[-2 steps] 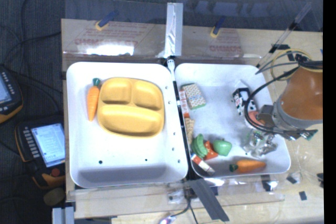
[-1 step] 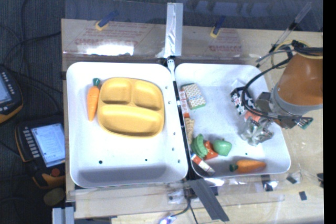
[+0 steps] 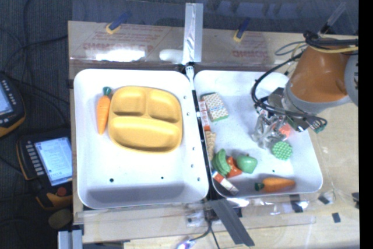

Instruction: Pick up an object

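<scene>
My gripper hangs low in the right bin, below the arm's orange band. Its metal fingers point down near a small red-orange piece and a green textured ball just to the right. Whether anything sits between the fingers is unclear. Lower in the same bin lie a carrot, a green and red vegetable cluster and a small checkered box near the left wall.
The left bin holds a yellow divided tray and an orange carrot beside it. A metal divider post stands behind the bins. Cables and a handheld screen lie off the bench's left.
</scene>
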Robot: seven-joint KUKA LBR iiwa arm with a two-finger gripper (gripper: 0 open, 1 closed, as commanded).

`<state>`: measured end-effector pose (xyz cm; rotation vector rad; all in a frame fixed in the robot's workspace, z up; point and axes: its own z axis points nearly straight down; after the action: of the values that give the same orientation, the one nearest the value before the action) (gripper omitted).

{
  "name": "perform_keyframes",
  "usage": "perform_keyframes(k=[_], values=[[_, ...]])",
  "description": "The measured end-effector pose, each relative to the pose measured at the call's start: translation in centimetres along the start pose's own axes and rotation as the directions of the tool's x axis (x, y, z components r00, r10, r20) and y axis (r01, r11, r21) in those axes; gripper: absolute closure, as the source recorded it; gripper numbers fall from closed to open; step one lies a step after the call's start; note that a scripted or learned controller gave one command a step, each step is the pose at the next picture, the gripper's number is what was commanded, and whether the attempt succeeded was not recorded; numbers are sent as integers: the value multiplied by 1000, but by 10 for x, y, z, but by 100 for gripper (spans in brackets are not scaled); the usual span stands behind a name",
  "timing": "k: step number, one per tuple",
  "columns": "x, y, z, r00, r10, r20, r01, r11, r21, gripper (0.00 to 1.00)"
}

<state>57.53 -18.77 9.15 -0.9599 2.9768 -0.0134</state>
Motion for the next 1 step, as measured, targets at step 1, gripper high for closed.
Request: perform_keyframes(k=[1], values=[[83, 15, -2, 999, 39, -1, -39, 999, 0, 100]])
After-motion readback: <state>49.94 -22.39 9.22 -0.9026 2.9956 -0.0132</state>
